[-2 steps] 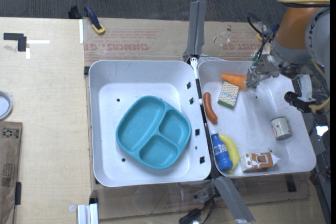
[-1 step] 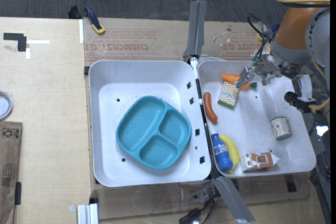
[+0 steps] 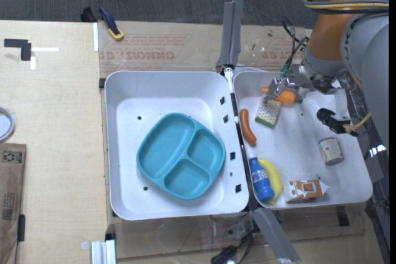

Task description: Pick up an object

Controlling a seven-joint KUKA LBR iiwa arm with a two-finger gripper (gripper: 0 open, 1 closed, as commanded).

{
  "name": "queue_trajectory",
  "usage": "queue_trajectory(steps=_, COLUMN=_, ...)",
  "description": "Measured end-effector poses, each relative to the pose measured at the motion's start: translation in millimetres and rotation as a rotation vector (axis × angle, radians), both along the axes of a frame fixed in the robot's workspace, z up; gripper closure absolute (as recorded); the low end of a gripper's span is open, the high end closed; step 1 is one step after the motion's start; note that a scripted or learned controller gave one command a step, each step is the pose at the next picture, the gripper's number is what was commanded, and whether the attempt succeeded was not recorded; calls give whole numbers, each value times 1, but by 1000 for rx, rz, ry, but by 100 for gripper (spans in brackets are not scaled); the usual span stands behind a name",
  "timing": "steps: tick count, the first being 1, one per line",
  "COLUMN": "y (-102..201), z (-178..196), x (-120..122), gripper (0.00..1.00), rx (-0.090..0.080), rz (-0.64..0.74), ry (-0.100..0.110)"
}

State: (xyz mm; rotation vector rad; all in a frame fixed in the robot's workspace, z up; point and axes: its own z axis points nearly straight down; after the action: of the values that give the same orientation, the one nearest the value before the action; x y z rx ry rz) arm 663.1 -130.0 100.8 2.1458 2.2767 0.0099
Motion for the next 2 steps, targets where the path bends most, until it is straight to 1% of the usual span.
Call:
queue_trajectory(steps=1, y=-6, z=10, x=-2, gripper=100, rx=-7, rz=-3, ry=8)
queue_trajectory(steps=2, y=10, z=157, x=-4, gripper=100, rx=4, rz=-315, ry=14)
